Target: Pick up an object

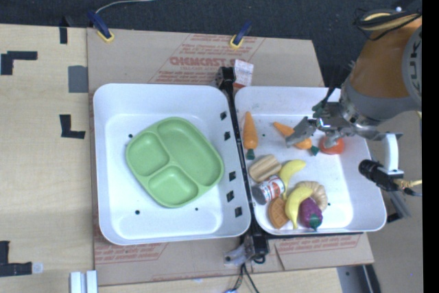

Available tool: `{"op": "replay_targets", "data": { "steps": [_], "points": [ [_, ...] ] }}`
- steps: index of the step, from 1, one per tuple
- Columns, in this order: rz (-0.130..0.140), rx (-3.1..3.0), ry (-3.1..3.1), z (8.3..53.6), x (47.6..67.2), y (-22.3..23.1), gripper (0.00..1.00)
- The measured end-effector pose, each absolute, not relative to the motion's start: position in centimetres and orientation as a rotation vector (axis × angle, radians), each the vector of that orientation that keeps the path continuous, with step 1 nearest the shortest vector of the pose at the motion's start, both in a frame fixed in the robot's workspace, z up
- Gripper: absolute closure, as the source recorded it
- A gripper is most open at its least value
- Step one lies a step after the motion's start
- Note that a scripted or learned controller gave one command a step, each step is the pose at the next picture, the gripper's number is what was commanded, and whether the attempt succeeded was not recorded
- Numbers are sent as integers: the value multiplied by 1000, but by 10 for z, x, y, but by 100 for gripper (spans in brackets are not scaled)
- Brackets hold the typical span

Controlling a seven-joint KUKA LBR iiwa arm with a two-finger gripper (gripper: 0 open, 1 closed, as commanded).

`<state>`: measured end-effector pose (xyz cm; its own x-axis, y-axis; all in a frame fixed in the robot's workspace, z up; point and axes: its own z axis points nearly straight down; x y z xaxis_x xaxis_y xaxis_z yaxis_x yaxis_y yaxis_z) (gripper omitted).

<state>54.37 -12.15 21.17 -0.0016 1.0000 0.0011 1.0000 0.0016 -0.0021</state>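
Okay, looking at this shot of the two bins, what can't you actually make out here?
- Gripper: too small and blurred in the camera view to tell whether anything sits between the fingers.
- Red object: partly hidden by the gripper; its kind is unclear.
- Toy food pile: pieces overlap, so the lower ones are partly hidden.
- Arm: cut off at the right edge.

We see two white bins side by side on the bench (41,168). The left bin (110,147) holds a green divided plate (174,161). The right bin (357,206) holds toy food: a carrot (250,130) by the divider, a hot dog bun (265,167), a small can (273,189), two bananas (295,201) and a purple piece (311,211). The grey and orange arm (387,72) reaches in from the right, and its tool (302,133) hangs over the bin's upper part, close to an orange piece (282,127).
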Motion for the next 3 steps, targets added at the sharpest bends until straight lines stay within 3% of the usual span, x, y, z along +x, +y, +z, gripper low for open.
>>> {"op": "replay_targets", "data": {
  "steps": [1, 2, 3],
  "points": [
    [-9, -2231, -2233, 98, 587, -158, 0],
    [-3, -2223, -2226, 86, 636, -163, 0],
    [-2, -2222, -2228, 96, 636, -163, 100]
  ]
}}
